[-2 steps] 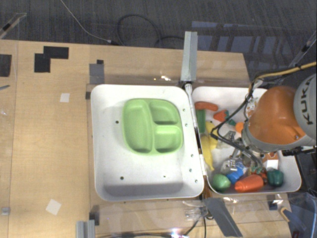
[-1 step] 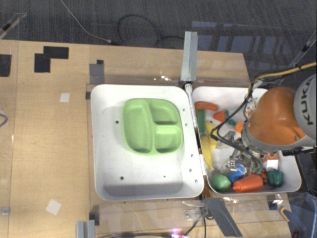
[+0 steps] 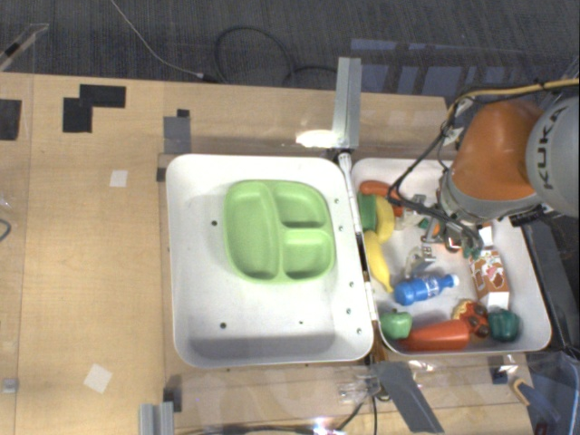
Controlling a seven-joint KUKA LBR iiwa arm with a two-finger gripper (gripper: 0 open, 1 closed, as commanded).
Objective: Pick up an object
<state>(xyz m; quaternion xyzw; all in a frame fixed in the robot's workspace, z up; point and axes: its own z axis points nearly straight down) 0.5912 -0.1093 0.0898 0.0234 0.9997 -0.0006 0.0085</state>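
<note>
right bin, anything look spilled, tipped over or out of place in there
Nothing looks spilled or damaged. The right bin holds a loose jumble: a blue bottle lying on its side, a banana along the left wall, a small carton by the right. The green tray sits flat in the left bin.

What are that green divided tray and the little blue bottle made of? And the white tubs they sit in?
The green divided tray looks like moulded plastic: one even colour, rounded compartments, a soft matte sheen. The blue bottle also seems plastic, glossy, with a paler cap; too small to be sure. The white bins look like thin formed plastic or coated metal, smooth and slightly shiny, with rounded corners.
</note>
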